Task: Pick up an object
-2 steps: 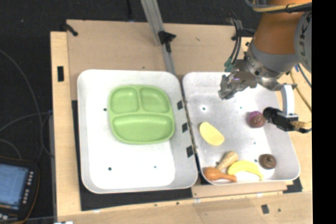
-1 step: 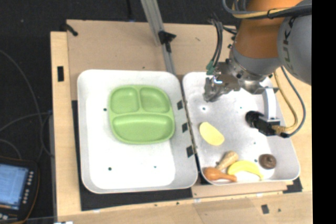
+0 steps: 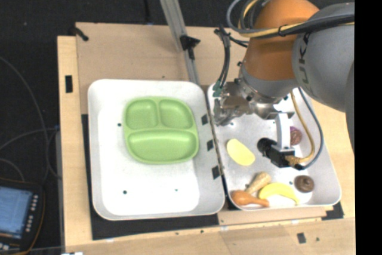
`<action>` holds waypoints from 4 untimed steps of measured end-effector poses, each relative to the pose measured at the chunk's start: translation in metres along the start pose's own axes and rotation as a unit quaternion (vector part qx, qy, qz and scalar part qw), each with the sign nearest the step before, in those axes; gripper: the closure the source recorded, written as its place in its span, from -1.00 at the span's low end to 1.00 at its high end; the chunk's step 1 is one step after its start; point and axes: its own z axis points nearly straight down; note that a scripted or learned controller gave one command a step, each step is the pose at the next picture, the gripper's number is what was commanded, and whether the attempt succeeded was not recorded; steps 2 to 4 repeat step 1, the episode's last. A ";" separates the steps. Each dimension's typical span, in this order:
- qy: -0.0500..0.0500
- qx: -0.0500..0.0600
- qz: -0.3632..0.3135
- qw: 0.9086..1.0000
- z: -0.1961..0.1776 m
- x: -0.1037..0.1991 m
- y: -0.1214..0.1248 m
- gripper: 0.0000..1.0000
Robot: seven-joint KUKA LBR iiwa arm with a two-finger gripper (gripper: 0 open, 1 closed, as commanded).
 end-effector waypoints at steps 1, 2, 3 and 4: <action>0.001 0.000 -0.001 1.000 -0.003 0.045 -0.015 1.00; 0.001 0.000 -0.001 1.000 -0.003 0.045 -0.015 1.00; 0.001 0.000 -0.001 1.000 -0.003 0.045 -0.015 1.00; 0.001 0.000 -0.001 1.000 -0.003 0.045 -0.015 1.00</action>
